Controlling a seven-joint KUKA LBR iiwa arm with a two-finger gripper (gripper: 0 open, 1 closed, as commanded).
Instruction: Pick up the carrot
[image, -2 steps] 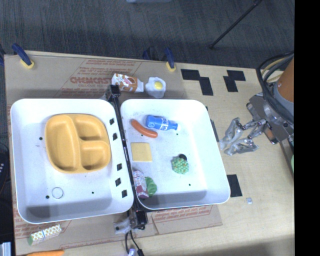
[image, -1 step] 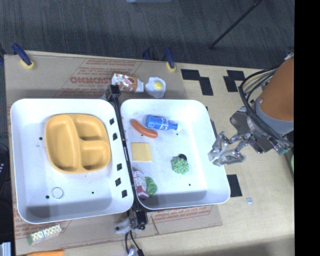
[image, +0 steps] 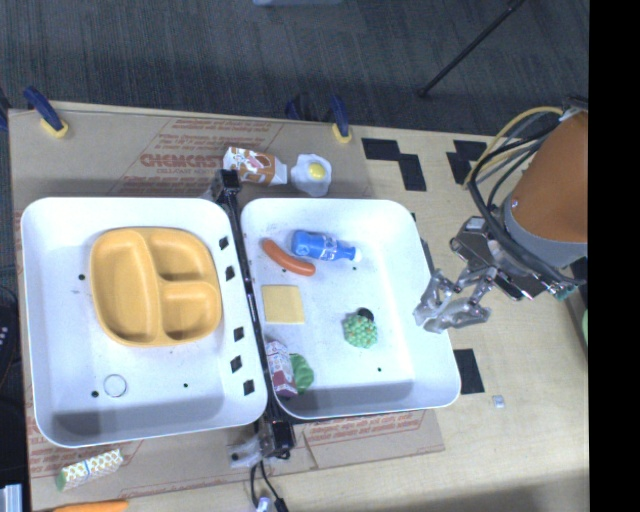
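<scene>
Jaws of the gripper (image: 447, 312) look partly spread, holding nothing, just outside the right bin (image: 425, 290); no carrot is recognisable inside.

We see two white bins (image: 60, 400) on a tan counter (image: 520, 430) marked with black squares, over brown cardboard (image: 190, 150) printed in red lettering, with blue clamps (image: 45, 110) at its edge. The left bin carries a yellow divided tray (image: 155, 285); the right one holds a red-orange sausage (image: 288, 257), a blue bottle (image: 322, 247) with a white label, a pale yellow square (image: 282, 303), a speckled green ball (image: 360, 330) and a dark red and green packet (image: 285, 370). We note the silvery grey tool (image: 452, 310) under an orange band (image: 555, 185), and an orange carrot (image: 95, 505) at the bottom edge.
</scene>
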